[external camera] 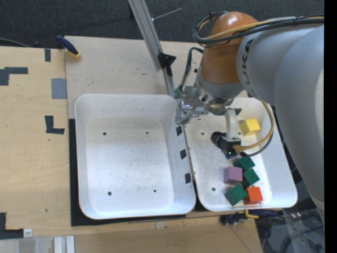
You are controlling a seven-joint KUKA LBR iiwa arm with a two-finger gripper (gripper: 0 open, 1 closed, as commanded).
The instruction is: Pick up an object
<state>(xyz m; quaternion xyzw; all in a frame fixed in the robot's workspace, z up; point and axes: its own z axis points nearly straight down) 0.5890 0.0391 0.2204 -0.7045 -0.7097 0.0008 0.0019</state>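
Coloured blocks were spread across the right bin (208,167): a yellow block (250,126) set alone, and a purple block (233,174), green blocks (236,194) and an orange block (254,194) crowded at the near corner. The gripper (184,109) was held over the wall shared with the left bin (126,157), apart from all of them. Its opening could not be told, and nothing was seen held. The yellow block was judged the easier target, as the cluster was packed tight.
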